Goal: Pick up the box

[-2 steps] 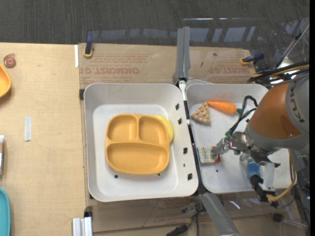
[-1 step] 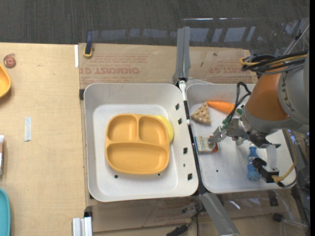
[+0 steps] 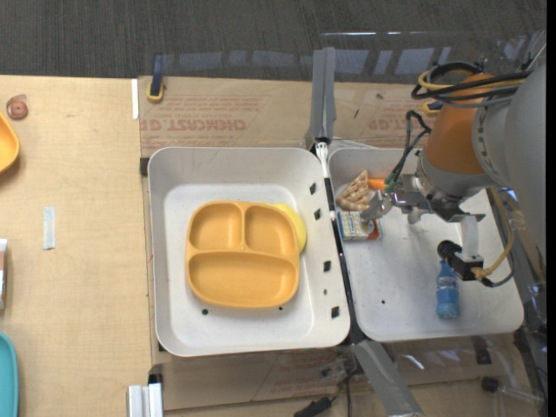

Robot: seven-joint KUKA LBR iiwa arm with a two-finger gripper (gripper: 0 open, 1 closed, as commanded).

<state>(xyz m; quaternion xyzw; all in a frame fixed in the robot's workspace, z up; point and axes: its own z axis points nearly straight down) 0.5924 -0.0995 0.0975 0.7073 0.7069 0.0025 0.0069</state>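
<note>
- The box [image 3: 351, 225] is seen lying flat in the right bin [image 3: 417, 320], against that bin's left wall, near its far corner.
- A pale, crumpled-looking item [image 3: 354, 191] is seen just beyond the box, touching or overlapping its far edge; which of the two cannot be told.
- The end effector [image 3: 375, 211] is placed low over the right part of the box, with the arm [image 3: 486, 129] reaching in from the right.
- Whether it is spread wide, narrowed, or closed on anything cannot be told; the tip is too small and dark against the box.
- The box is judged to be light, thin cardboard: stiff enough across its short sides, but likely to dent if squeezed on the broad face.
- A hold across the two long edges, near the middle, is judged best; the edge beside the bin wall may leave little room.
- A blue bottle [image 3: 446, 292] lies well apart, at the near right of the same bin.
- An orange divided plate [image 3: 243, 254] is held in the left bin [image 3: 174, 320].
</note>
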